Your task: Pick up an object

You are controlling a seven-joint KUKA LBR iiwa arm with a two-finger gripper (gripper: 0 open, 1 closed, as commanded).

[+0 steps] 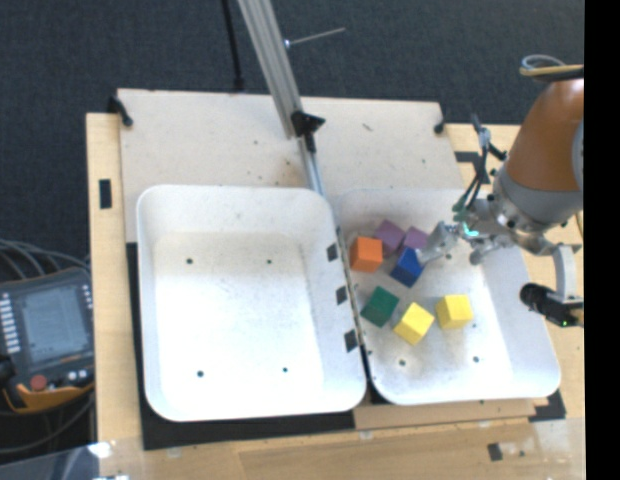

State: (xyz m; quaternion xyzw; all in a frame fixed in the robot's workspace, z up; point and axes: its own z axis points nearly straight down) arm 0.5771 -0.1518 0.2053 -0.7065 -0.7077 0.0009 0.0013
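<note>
1. Since the arm comes in from the right, the claw sits low over the right bin, right by the top of the block pile. Can't tell how far it's open, it's too small and blurry, and I don't see anything gripped in it.
2. Its tip is just beside the blue cube and the right purple cube; whether it's actually touching either, no idea.
3. Blue cube is turned corner-on, like a diamond. It's a cube, so no real long axis.
4. Another purple cube sits just left of the first one, with the orange cube next to it near the bin's left wall.
5. Lower down: green cube, then two yellow cubes and, close together.
6. Left bin is alongside, the two bins touching in the middle.
7. A metal pole slants up from the back of the bench.
</note>
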